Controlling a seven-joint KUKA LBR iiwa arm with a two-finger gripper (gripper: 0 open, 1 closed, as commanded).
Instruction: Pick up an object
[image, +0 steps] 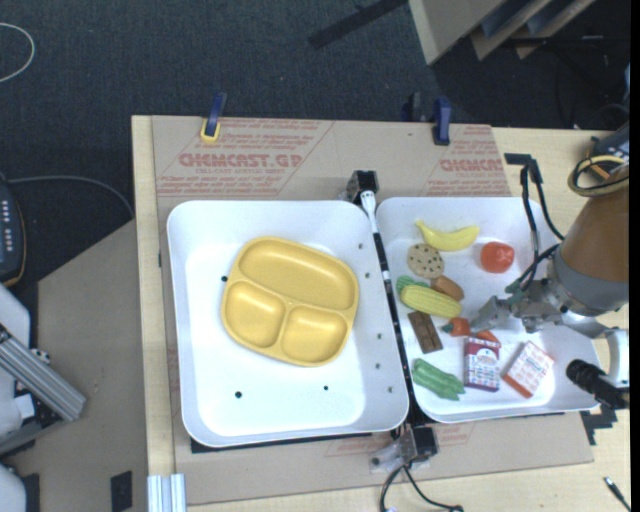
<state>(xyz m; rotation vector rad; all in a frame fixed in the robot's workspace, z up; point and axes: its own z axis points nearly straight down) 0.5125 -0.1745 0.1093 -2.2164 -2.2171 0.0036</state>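
Low over the right bin (560, 398), the end effector (497, 310) reaches in from the right on the grey arm (598, 262) with its orange band; whether it is released or clenched I cannot tell, since the tip is small and blurred against the white floor, and nothing can be seen held in it. Just left of the tip lies a small orange-red piece (459, 326), close enough that touching or apart cannot be judged. Directly below the tip stands a red and white carton (482, 364), and to the lower right of it a second red and white packet (527, 368) lies tilted. Further left of the end effector are a brown chocolate bar (424, 331), a yellow corn cob (430, 298) and a brown sausage-like piece (448, 288) resting just beside the cob. Up and to the left sit a chocolate-chip cookie (425, 262) and a banana (447, 237); almost straight above the tip, well apart, is a red tomato (497, 257). Down and to the left, near the bin's front corner, lies a green pepper (437, 379). Far to the left, across the divider, the left bin (205, 400) carries a yellow three-compartment plate (289, 300). Both bins rest on the table (160, 160), covered with printed brown board.
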